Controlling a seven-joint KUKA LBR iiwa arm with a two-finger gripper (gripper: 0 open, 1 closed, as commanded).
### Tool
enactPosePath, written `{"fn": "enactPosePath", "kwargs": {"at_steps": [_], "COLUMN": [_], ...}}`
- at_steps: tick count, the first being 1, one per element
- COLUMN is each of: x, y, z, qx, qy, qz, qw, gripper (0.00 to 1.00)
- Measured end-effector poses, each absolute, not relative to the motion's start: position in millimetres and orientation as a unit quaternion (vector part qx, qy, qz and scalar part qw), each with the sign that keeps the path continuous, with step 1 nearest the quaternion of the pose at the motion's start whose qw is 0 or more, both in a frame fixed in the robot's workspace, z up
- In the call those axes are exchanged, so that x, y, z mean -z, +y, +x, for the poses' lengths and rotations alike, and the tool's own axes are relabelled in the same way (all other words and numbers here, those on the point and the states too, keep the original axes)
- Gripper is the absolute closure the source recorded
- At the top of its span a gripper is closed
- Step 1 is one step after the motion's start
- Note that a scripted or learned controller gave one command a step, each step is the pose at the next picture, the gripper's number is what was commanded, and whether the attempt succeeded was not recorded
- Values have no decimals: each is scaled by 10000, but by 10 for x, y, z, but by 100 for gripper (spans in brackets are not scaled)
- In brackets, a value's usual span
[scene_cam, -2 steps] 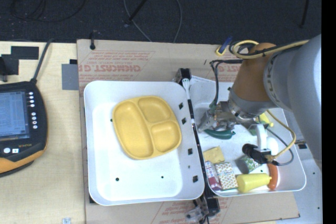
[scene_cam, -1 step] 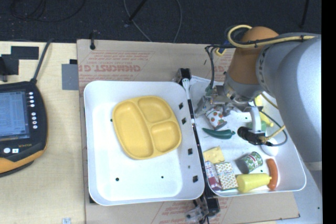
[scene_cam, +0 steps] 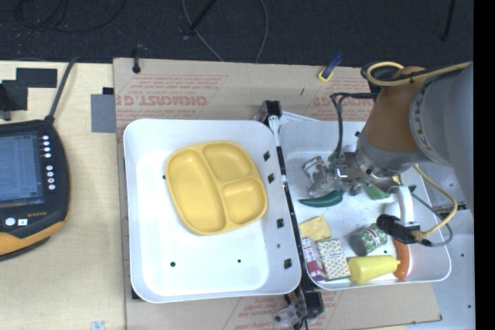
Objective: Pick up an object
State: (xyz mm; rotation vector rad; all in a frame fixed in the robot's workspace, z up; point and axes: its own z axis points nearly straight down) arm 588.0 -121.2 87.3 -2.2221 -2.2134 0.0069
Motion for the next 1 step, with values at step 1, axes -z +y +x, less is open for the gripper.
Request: {"fn": "enactPosePath", "kwargs": {"at_steps": [1], "x": [-871], "y": [-784], "z": [5929], "qx": [-9], "qy": [-7083], "qz": [-7060], "qw": [23], "gripper": [0]}}
